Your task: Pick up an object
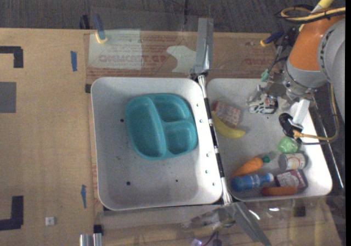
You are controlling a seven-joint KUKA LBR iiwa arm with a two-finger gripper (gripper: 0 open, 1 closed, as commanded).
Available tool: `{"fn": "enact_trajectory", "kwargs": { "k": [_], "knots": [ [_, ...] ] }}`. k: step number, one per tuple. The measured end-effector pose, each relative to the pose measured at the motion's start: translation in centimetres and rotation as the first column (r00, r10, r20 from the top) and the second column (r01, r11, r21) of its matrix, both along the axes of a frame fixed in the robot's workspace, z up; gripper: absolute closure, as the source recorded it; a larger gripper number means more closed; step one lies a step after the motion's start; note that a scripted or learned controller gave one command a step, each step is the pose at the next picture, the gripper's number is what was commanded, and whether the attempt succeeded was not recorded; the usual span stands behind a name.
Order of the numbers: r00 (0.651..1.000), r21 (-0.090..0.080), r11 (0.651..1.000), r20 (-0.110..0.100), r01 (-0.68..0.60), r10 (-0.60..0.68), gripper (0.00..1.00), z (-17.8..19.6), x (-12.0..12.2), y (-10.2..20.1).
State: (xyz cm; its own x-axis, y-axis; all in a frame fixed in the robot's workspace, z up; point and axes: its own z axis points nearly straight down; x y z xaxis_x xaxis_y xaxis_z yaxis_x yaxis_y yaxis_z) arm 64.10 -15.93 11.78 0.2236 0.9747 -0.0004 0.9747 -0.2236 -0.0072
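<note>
Banana [229,129] lies beside a labelled packet [227,112], writing unreadable; tool [264,102] state unclear.

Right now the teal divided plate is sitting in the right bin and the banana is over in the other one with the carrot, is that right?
Not quite. The camera view shows the teal divided plate in the left bin, not the right one. The banana and the carrot do lie together in the other bin, the right bin.
</note>
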Motion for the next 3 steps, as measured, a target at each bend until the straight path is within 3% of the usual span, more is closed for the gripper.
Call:
{"fn": "enact_trajectory", "kwargs": {
  "k": [1, 2, 3],
  "knots": [
    [1.0, 0.0, 1.0, -0.005, -0.006, 0.006, 1.0, 0.6, 0.1, 0.2],
    [1.0, 0.0, 1.0, -0.005, -0.006, 0.006, 0.0, 0.6, 0.1, 0.3],
    [0.976, -0.001, 0.976, -0.001, 0.219, -0.219, 0.0, 8.5, -8.4, -3.7]
  ]
}}
